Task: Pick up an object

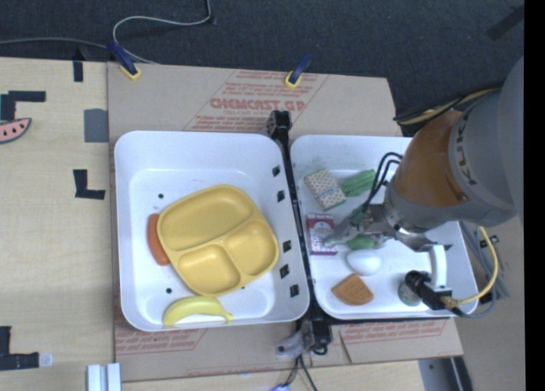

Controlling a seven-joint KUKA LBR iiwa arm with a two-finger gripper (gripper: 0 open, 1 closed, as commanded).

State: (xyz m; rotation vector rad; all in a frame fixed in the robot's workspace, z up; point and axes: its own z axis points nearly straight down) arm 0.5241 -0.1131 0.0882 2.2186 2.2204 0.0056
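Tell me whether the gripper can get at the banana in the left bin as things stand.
Probably yes. The banana lies uncovered at the left bin's near edge, beside the yellow plate, not under it. The gripper is over the right bin, so the arm must cross the divider.

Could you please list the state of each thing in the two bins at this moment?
yellow divided plate: lying tilted in left bin, partly over orange item
banana: flat, below plate
patterned block: right bin, apart
white egg: right bin, at gripper
brown cookie: lying flat
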